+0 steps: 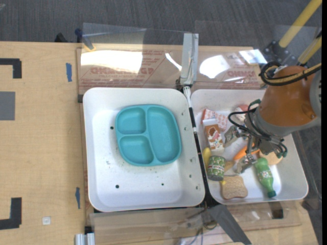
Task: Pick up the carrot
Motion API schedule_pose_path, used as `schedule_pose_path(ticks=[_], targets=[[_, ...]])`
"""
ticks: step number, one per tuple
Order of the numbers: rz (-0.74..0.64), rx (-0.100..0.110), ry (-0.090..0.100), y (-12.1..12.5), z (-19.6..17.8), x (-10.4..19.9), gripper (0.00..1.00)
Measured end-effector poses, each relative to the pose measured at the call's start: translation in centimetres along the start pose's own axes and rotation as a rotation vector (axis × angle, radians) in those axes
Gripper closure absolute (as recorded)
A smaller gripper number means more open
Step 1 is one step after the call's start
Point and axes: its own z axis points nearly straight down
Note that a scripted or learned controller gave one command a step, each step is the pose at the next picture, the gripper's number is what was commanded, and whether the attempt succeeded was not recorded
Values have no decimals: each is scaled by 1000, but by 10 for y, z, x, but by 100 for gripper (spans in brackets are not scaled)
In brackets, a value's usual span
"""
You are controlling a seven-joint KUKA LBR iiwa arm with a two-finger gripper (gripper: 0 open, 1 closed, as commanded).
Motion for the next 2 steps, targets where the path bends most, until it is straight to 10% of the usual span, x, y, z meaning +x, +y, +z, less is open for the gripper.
schedule_pose_path(ticks=[2], targets=[[-510,0,-3,-19,0,2,0]])
